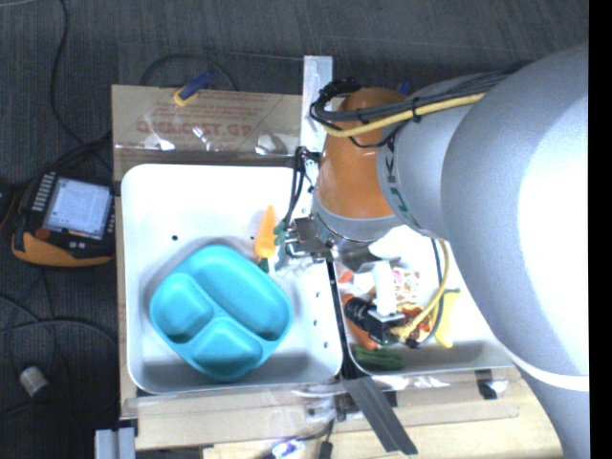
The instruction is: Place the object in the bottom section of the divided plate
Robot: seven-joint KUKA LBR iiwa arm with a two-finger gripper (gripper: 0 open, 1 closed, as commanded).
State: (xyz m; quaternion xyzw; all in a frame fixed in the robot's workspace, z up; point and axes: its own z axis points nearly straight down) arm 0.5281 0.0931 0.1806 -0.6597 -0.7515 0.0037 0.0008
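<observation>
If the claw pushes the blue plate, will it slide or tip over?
Probably slide. The blue plate looks wide, low and flat-bottomed, so tipping seems unlikely. It looks like smooth plastic on the smooth white bin floor, so likely light and slippery, perhaps turning when nudged off-centre.

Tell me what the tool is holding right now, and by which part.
Cannot be told. The tool sits right beside an orange carrot-like object above the blue divided plate, but the view does not settle whether it grips it.
</observation>
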